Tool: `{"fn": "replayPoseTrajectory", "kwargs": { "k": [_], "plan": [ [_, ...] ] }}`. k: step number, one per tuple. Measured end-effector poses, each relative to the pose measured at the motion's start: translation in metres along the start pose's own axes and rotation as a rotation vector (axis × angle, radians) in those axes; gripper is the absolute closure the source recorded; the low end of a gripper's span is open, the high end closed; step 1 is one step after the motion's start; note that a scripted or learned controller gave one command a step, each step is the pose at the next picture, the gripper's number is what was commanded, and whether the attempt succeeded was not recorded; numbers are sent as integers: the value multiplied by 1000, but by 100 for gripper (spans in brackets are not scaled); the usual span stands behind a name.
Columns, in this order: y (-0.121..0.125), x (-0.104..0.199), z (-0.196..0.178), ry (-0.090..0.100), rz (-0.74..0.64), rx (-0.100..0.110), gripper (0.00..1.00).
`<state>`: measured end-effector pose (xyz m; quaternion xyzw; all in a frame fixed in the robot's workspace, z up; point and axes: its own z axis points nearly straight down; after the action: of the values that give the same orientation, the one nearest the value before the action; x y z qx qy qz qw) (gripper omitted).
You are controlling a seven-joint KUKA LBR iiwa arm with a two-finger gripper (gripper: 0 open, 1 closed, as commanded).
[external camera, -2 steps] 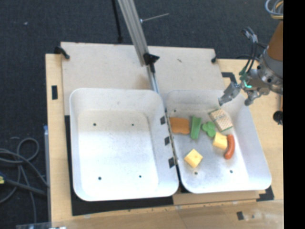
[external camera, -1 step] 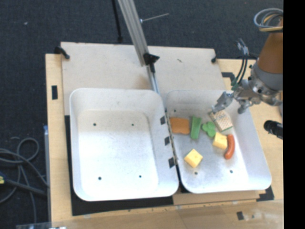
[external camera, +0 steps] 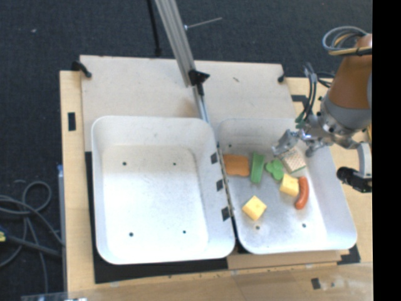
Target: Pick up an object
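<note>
- The arm enters from the right; its gripper [external camera: 294, 144] hangs over the far part of the right bin [external camera: 332, 231].
- Whether the gripper is wide or narrow cannot be told. No item is visibly held.
- All items lie in the right bin: an orange block [external camera: 236, 165] on the left, a green piece [external camera: 257, 168] just beside it, a green leaf-shaped piece [external camera: 274, 167], a tan waffle-patterned piece [external camera: 294, 161], a small yellow cube [external camera: 289, 185], a red sausage [external camera: 302, 193] and a yellow wedge [external camera: 254, 208] nearest the front.
- The tan piece lies directly beneath the gripper and is the likely target.
- Step in hand, by judgement: approach, with the pick not yet made.
- Next move calls for a straight descent over the tan piece, then closing on it without catching the green leaf-shaped piece beside it.
- The left bin [external camera: 113, 187] is not involved in this step.
</note>
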<state>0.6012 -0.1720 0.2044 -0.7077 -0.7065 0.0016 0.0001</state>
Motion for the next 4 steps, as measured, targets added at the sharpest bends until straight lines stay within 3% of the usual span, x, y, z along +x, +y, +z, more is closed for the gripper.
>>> {"fn": "replayPoseTrajectory", "kwargs": {
  "k": [1, 2, 3, 4],
  "plan": [
    [6, -9, 51, 0, 0, 1, 0],
    [8, -10, 36, -1, 3, -7, 100],
    [5, -10, -28, -1, -4, -11, 100],
    [6, -11, -67, 0, -5, -9, 100]
  ]
}}
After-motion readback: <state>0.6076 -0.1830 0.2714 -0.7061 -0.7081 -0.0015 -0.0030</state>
